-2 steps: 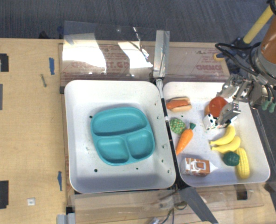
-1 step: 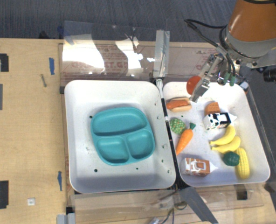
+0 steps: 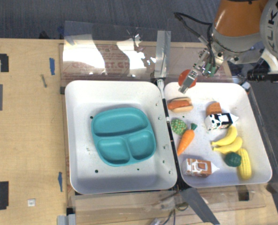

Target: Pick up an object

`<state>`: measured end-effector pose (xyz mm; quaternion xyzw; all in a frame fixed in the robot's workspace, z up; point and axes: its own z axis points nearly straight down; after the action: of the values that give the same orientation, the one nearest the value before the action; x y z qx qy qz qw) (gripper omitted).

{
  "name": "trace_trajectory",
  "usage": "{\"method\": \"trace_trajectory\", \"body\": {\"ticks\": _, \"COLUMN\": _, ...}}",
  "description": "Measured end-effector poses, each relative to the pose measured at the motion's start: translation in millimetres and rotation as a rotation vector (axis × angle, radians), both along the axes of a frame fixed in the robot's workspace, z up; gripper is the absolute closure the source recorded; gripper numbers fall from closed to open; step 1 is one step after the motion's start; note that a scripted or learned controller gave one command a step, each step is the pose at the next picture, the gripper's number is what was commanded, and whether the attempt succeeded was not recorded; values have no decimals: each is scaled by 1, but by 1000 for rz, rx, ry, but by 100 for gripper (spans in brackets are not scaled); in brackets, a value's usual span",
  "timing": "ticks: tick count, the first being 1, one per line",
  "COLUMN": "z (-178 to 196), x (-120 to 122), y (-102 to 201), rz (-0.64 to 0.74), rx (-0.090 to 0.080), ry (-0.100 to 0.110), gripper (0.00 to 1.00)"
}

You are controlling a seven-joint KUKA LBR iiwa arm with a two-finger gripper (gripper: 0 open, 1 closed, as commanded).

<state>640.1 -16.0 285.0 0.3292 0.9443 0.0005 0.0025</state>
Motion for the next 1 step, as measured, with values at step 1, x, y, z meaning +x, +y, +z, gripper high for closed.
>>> {"method": "trace_trajectory", "body": {"ticks": 1, "z": -17, "x": 3, "y": 29, "rz": 104, "rx": 1, "ry": 4, "gripper": 100}}
